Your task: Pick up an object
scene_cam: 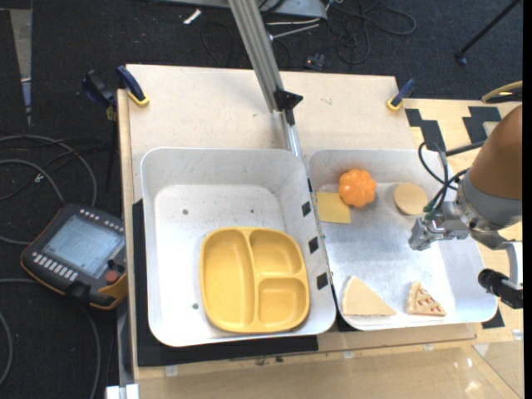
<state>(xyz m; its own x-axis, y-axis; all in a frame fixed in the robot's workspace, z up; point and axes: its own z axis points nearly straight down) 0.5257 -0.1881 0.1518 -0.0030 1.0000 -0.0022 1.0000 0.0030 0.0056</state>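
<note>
Left bin (166, 223): we see yellow divided tray (253, 279). Right bin (465, 293): yellow cheese slice (333, 208) touching orange pumpkin (357, 187), pale wedge (364, 298) near front, waffle-ish triangle (425, 300) beside it, tan round disc (409, 198) further back. Pincer (420, 238) hangs just below disc, over bare floor; grip state, we honestly can't tell.

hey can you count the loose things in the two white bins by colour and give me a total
Yellow: 2, the divided plate and the square slice
Orange: 1, the round fruit
Tan: 3, the round disc, the big wedge and the small wedge
Total: 6
</note>
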